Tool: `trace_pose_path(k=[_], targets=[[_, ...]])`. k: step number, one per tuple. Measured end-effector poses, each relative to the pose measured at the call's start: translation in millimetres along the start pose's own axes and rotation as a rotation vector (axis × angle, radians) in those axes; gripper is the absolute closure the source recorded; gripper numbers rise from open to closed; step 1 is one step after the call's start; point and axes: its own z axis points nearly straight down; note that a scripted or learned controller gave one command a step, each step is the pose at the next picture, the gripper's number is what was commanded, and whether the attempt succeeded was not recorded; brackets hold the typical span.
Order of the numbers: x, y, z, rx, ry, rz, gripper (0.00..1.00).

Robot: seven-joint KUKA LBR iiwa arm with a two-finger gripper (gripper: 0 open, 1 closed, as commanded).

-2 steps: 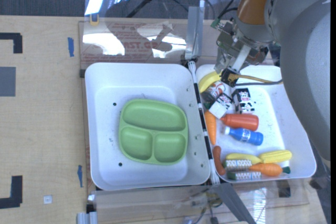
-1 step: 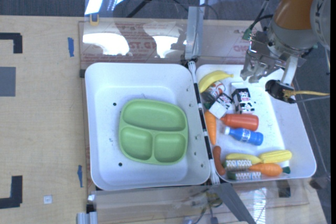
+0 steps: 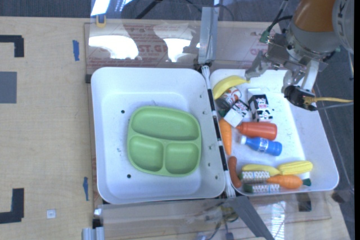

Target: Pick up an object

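Camera view puts my gripper above the far edge of the right bin — whether it is open or closed I cannot tell, and I see nothing held. To pick well, I judge I should drop straight onto one isolated piece. The red bottle lies nearer the camera, well apart from my gripper — beside the blue bottle.
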Motion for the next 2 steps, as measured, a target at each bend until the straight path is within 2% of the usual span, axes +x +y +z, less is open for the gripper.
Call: trace_pose_path(k=[1,2], targets=[[-35.1,-9.9,142.7,-0.018,0.006,0.115,0.00],[-36.7,-11.4,136.6,-0.011,0.003,0.118,1.00]])
